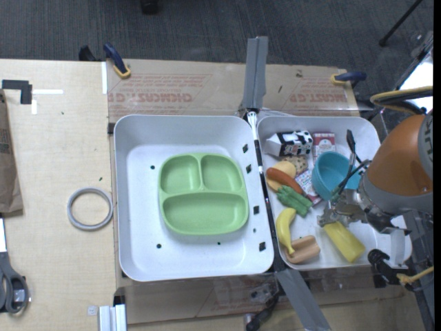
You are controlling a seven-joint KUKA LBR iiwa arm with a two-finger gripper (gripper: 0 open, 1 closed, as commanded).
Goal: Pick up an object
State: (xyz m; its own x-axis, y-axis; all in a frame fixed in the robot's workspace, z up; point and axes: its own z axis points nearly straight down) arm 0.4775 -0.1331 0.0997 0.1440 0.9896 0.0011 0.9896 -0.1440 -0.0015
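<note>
Two shallow white bins sit side by side on the counter [55, 150]. The left bin [131, 185] carries a green divided plate [203, 194] lying flat near its centre. The right bin [368, 133] carries a crowd of small objects: a black-and-white cow-patterned box [295, 143] and a red-and-white packet [324, 142] at its far edge; an orange carrot-like piece [281, 178] touching a green toy vegetable [294, 199]; a banana [284, 227] curving toward the near edge; a hot-dog toy [303, 249] in the near left corner; a blue cup [334, 172] tilted on its side near the middle; and a yellow block [344, 241] lying at a slant near the near edge. The arm [403, 164], grey with an orange band, reaches over the right edge of this bin. Its tool [335, 212] is lowered between the blue cup and the yellow block, just above the upper end of the block; whether it is released or clenched cannot be told, and no object is seen held in it. On the bare counter left of the bins lies a grey ring [89, 208], well apart from them.
</note>
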